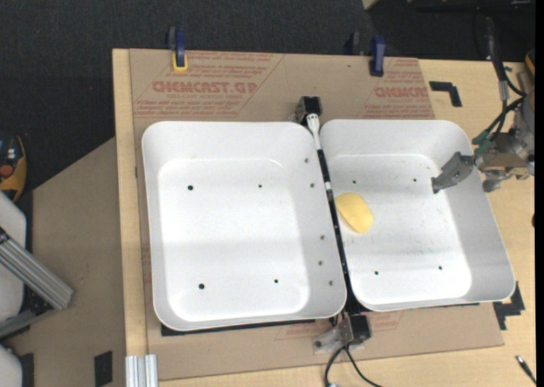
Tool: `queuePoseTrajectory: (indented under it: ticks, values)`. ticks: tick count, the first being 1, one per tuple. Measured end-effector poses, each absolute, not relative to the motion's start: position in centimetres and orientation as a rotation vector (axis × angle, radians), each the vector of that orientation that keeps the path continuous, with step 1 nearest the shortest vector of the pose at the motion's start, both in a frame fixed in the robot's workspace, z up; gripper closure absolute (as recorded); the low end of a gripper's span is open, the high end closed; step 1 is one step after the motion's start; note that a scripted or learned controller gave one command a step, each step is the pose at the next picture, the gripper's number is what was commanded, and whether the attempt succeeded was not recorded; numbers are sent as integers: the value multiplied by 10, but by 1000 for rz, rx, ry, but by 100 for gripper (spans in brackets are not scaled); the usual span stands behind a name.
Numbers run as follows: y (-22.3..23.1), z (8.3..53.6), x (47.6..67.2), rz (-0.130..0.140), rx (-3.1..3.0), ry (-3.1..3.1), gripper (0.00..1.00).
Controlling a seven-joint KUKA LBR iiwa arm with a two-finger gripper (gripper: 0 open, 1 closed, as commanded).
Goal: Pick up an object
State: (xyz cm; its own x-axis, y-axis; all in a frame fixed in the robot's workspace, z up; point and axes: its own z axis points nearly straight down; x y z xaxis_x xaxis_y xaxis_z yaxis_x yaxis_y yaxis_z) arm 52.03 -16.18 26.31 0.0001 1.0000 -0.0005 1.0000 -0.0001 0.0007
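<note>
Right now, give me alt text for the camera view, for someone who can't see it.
A yellow object lies in the right bin, near its left wall, with the gripper apart from it at the bin's right rim. The left bin sits beside it on the bench.

We see the pincer (pixel 448 174) as dull grey metal with a matt finish, its edges hard and unpolished. Just beneath it lies the right bin (pixel 476 232), which looks like smooth white plastic with a soft sheen and a sprinkling of dark specks. To the pincer's left, on that bin's floor, the yellow object (pixel 354 212) appears smooth and slightly glossy, rounded like moulded plastic or foam; we cannot tell which. Further left, the left bin (pixel 170 207) shows the same smooth white plastic. Both rest on a board (pixel 255 79) covered in matt brown paper printed with red lettering. Beyond the board, the floor (pixel 85 2) looks like rough dark carpet.
</note>
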Motion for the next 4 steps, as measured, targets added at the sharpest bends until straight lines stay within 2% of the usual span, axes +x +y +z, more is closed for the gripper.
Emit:
queuePoseTrajectory:
  ticks: [1,2,3,4]
  values:
    - [-162,274,521,2,2218,2219,100]
    - [-87,224,560,-1,2216,2235,100]
    - [-40,359,600,21,2202,2221,100]
    - [7,300,637,-2,2218,2229,100]
